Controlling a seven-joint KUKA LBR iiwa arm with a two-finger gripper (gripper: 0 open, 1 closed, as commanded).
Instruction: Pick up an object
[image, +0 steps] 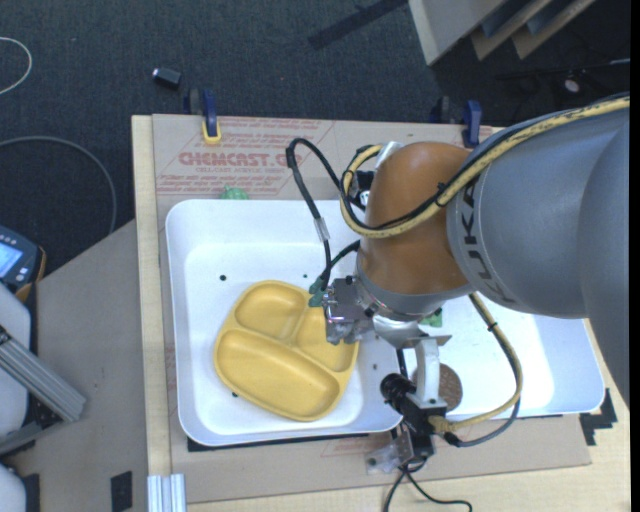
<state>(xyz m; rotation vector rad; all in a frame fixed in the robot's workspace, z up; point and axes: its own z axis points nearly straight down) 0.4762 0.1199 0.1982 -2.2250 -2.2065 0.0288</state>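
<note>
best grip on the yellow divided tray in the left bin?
Probably pinch the raised outer rim of the yellow divided tray from straight above, on its bare left edge: it lies flat and too wide to span. The end effector sits over its right edge.

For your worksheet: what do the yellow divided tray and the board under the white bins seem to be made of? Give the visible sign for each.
Yellow divided tray: probably moulded plastic, with a smooth, slightly glossy surface and rounded compartments. Board: likely cardboard or paper-faced sheet, matte tan with red printed lettering. White bin: seemingly plastic, smooth with rounded corners.
</note>
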